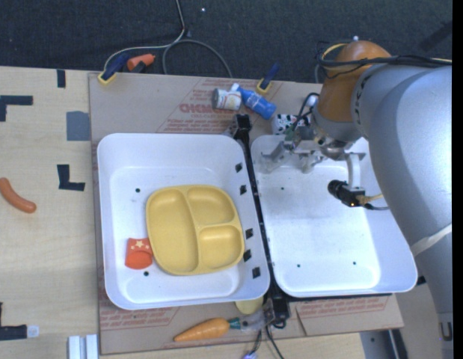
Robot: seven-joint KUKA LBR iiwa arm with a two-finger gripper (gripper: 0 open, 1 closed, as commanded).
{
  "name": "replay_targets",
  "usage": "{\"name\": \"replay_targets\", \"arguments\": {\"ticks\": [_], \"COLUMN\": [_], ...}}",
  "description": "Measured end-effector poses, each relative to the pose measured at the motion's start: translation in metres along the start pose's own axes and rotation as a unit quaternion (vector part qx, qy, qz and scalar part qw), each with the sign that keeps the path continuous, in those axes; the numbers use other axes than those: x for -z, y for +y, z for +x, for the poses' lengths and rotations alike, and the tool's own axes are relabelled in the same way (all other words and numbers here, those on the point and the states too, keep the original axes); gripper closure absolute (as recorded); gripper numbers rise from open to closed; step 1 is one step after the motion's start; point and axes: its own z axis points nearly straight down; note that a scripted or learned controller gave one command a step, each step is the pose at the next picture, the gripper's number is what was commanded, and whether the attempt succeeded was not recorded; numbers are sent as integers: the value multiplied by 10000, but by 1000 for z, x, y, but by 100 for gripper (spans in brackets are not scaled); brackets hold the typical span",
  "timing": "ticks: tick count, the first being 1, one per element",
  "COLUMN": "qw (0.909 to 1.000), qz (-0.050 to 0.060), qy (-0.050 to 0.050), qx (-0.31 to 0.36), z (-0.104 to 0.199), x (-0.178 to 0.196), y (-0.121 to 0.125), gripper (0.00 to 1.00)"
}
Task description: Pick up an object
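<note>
Closest to the camera, an orange carrot (202, 330) is lying on the cardboard sheet (126, 99) just beyond the near rim of the left bin (111, 200). Far off to the left, a small sausage (16, 195) is resting on the wooden bench (37, 275), well apart from both bins. Inside the left bin, a red-orange cup (139, 253) is lying on its side, touching the near-left edge of a yellow divided plate (194, 228) that is sitting flat in the middle of that bin. Past the far rim, an orange-handled clamp (126, 64) is gripping the sheet's edge, and a white-and-blue bottle (244, 99) is lying on its side near the gap between the bins. Moving right, the right bin (328, 268) is sitting beside the left one. The grey arm (411, 148) is reaching in from the right, and its gripper (287, 154) is hanging low over the far-left corner of the right bin; whether it is apart or together cannot be told, and nothing is visible in its grasp.
</note>
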Motion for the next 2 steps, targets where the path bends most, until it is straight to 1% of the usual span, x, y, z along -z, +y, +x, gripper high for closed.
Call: {"name": "replay_targets", "arguments": {"ticks": [1,2], "qw": [10000,10000], "qz": [-5,-45], "qy": [-11,-29], "qx": [6,-29], "z": [0,-66], "x": [11,123], "y": [-1,0], "gripper": [100,100]}}
